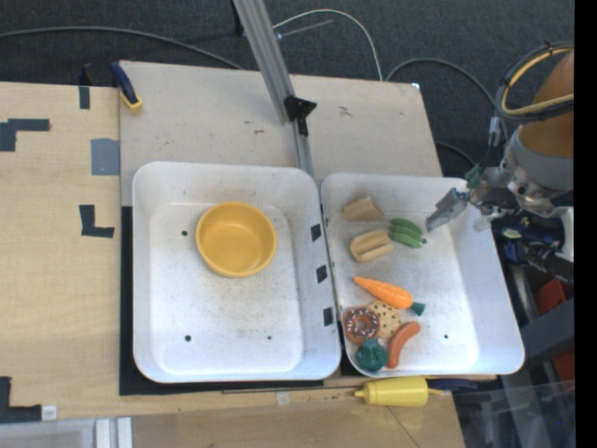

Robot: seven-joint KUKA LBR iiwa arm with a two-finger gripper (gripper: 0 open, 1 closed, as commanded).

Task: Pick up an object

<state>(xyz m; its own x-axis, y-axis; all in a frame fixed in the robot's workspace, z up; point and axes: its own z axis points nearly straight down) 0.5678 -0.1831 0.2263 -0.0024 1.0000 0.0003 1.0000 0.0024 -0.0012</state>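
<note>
On the bench, two white bins sit side by side. Left bin [168, 343] holds one yellow bowl [236, 239], well apart from everything else. Right bin [485, 325] holds the small toys, all toward its left half: carrot [384, 292], tan wedge [362, 209], bread roll [370, 245], green pod [406, 232], sausage [403, 342], donut [360, 324], dark green piece [371, 355]. Yellow bottle [396, 392] lies outside, just beside the bin's front rim. Gripper [446, 211] hovers over the right bin's upper right area, near the green pod, nothing between its fingers; jaw opening: cannot tell. Risk: donut, sausage and green piece are crowded, so a descent there may pinch two or deflect off.
</note>
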